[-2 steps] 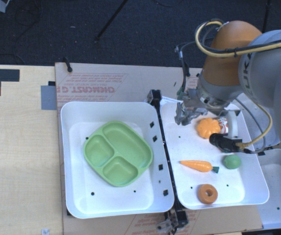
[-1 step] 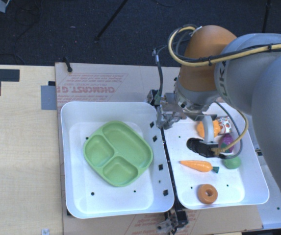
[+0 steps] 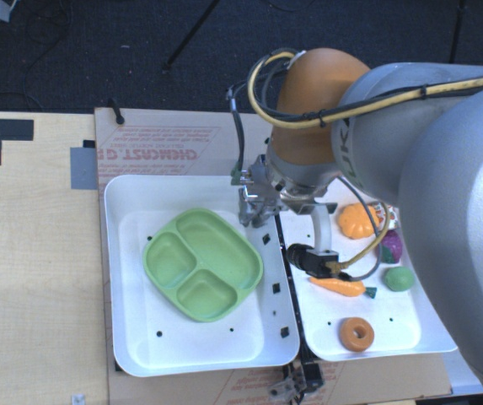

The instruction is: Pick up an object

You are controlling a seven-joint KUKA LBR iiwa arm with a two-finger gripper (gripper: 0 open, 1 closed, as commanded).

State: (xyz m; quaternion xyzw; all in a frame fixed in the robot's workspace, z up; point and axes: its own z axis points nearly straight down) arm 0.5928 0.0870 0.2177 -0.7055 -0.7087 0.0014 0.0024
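camera view | my hand (image 3: 256,205) over the right edge of left bin (image 3: 123,226), just beside green plate (image 3: 203,264) | grip width: cannot tell, nothing seen held | carrot (image 3: 339,286), donut (image 3: 357,334) in right bin (image 3: 397,321) | step, my guess: approach | next: choose a target, line up, descend

There are two white bins, the left bin (image 3: 115,268) and the right bin (image 3: 401,319), one green plate (image 3: 203,264), one carrot (image 3: 340,286), one donut (image 3: 357,334), one orange fruit (image 3: 356,222), one purple thing (image 3: 390,247) and one green round thing (image 3: 399,278).
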